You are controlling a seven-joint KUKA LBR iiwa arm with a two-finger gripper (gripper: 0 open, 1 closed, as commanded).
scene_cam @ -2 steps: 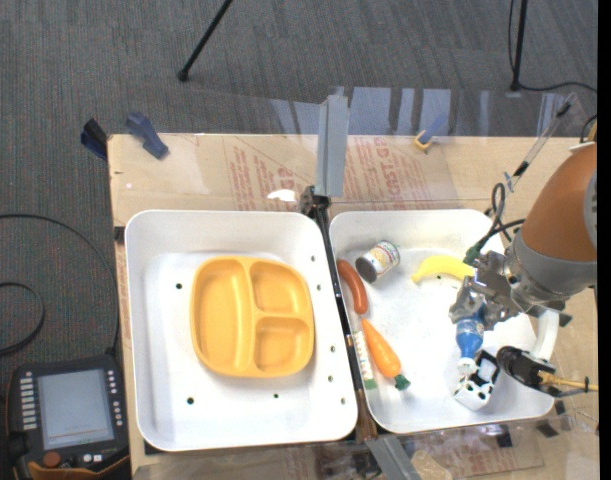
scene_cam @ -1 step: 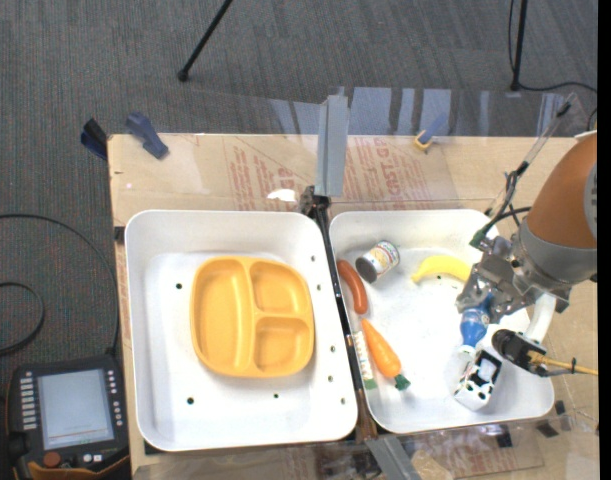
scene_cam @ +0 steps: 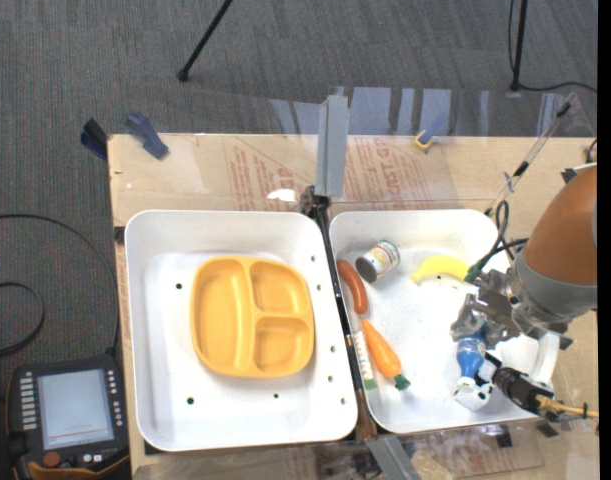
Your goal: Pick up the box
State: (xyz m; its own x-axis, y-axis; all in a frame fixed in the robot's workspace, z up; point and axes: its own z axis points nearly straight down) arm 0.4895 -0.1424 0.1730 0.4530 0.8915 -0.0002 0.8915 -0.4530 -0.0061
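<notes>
gripper (scene_cam: 472,360) low in right bin (scene_cam: 425,418), over a blue-white item (scene_cam: 470,373).

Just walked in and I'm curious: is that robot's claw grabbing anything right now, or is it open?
Gripper: low in the right bin, over a small blue and white item; open or shut cannot be told.

right bin: bare floor mid (scene_cam: 425,318) | blocked by: carrot (scene_cam: 382,352), sausage (scene_cam: 352,285), can (scene_cam: 378,261), banana (scene_cam: 441,267)
</notes>
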